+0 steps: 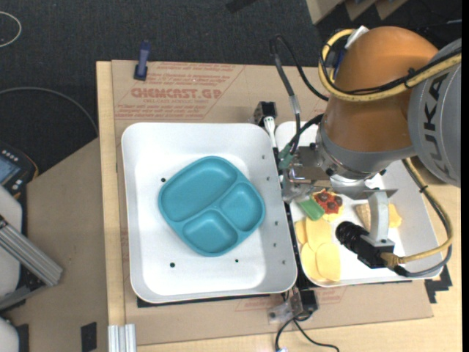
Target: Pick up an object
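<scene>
Camera view is looking down as the arm (440, 123) is reaching in over the right bin (418, 196), its orange band (381, 72) bulking large above the wrist. The pincer (319, 193) is hanging low at that bin's inner edge, and the wrist is covering so much of it that nobody can tell whether it is open or closed; nothing is visibly in its grasp. Right at the pincer, a red piece (327, 199) and a green piece (311, 210) are lying side by side, seemingly touching each other. Just beyond them, on the pincer's near side, yellow pieces (322, 254) are sitting in a loose cluster. Well off to the pincer's far side, across the bin walls, a blue divided plate (212, 205) is lying flat in the left bin (146, 262), out of this play. By the look of it, the arm is working the approach-and-descend step, lining up on the small pieces beneath it; no lift is happening yet. The next move is calling for a clean closure on one piece, most likely the red or green one, without snagging its neighbour or the bin wall alongside, and then a straight rise to prove the hold.
</scene>
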Controlling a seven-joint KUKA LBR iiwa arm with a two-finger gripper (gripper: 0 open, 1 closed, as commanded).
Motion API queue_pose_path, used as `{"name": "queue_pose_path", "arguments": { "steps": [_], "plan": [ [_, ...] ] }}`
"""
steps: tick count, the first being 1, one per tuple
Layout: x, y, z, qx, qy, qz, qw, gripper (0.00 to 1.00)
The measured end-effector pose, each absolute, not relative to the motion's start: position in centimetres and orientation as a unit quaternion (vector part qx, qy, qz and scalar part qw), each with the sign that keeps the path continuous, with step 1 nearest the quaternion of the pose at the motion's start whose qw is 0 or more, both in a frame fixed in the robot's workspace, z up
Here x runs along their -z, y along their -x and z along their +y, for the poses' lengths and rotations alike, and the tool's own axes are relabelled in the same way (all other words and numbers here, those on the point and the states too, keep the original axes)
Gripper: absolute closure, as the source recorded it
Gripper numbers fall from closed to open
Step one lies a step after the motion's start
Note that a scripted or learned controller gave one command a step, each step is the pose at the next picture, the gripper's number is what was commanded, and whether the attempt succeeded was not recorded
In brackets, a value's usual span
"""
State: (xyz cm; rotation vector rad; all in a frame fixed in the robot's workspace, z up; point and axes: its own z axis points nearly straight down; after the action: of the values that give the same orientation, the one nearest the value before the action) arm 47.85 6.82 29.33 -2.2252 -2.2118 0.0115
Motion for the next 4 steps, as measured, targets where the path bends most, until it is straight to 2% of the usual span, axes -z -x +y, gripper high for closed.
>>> {"name": "queue_pose_path", "arguments": {
  "steps": [1, 2, 4],
  "plan": [
    [-29.7, -47.9, 10.5, 0.0007, 0.706, -0.708, 0.0, 1.0],
    [-34.1, -48.9, 11.0, 0.0025, 0.707, -0.708, -0.002, 1.0],
    [-35.9, -48.9, 11.0, 0.0014, 0.706, -0.708, -0.002, 1.0]
  ]
}}
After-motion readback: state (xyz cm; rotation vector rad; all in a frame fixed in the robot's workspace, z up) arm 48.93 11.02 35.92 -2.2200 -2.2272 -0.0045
